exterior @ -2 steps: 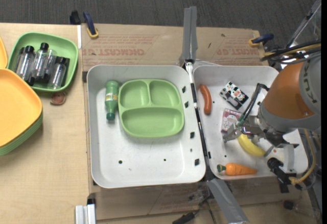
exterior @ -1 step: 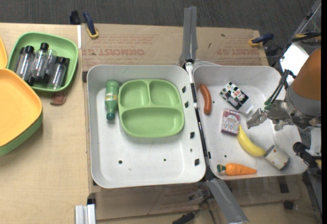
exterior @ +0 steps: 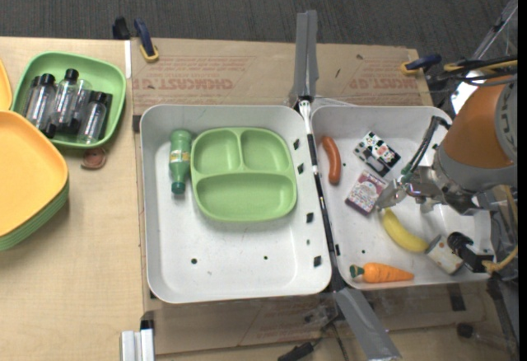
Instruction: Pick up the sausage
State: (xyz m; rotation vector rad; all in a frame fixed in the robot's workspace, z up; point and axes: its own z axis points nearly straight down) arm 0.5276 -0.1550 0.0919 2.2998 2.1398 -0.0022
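One slim reddish-brown sausage [exterior: 332,159] lies lengthwise.

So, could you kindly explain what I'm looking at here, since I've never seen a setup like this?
One camera looks down at a slant on a bench with two shallow white bins. The grey arm with an orange band reaches in from the right; its gripper hovers over the right bin. That bin holds the sausage it should pick up, a banana, a carrot and two small packets. The left bin holds a green divided plate and a green bottle. I see nothing between the gripper's fingers.
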